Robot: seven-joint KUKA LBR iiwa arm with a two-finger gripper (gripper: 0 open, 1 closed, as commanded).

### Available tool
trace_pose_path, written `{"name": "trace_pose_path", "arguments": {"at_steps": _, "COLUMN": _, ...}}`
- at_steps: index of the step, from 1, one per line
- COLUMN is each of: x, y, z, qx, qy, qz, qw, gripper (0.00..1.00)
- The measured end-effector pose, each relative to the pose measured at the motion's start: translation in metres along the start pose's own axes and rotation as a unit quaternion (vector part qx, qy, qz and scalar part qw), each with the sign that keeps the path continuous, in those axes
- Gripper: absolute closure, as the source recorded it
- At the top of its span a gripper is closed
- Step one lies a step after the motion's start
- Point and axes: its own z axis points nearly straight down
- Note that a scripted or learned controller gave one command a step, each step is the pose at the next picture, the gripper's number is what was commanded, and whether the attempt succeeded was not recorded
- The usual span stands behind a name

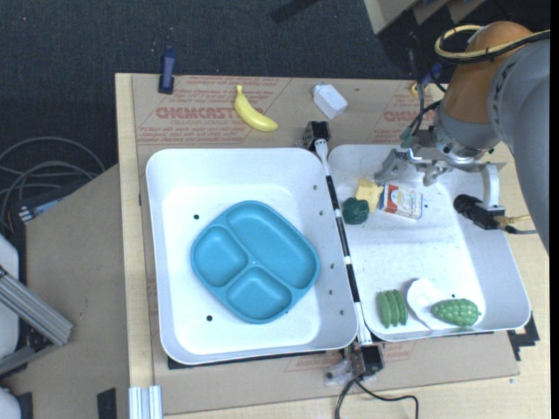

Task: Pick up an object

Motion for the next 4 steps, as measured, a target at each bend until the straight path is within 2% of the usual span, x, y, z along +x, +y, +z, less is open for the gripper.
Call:
{"name": "trace_pose_path", "arguments": {"at_steps": 1, "x": 0.025, "y": -0.063, "z": 0.02, "qx": -0.01, "qy": -0.007, "qz": 0.003, "qw": 0.9999, "gripper": 0.0}}
{"name": "trace_pose_path", "arguments": {"at_steps": 2, "x": 0.038, "y": -0.012, "z": 0.021, "qx": -0.003, "qy": -0.004, "qz": 0.001, "qw": 1.0, "gripper": 0.0}}
{"name": "trace_pose_path", "arguments": {"at_steps": 3, "x": 0.04, "y": 0.001, "z": 0.019, "qx": -0.001, "qy": -0.001, "qz": 0.001, "qw": 1.0, "gripper": 0.0}}
{"name": "trace_pose_path", "arguments": {"at_steps": 4, "x": 0.04, "y": -0.034, "z": 0.02, "qx": -0.008, "qy": -0.002, "qz": 0.0, "qw": 1.0, "gripper": 0.0}}
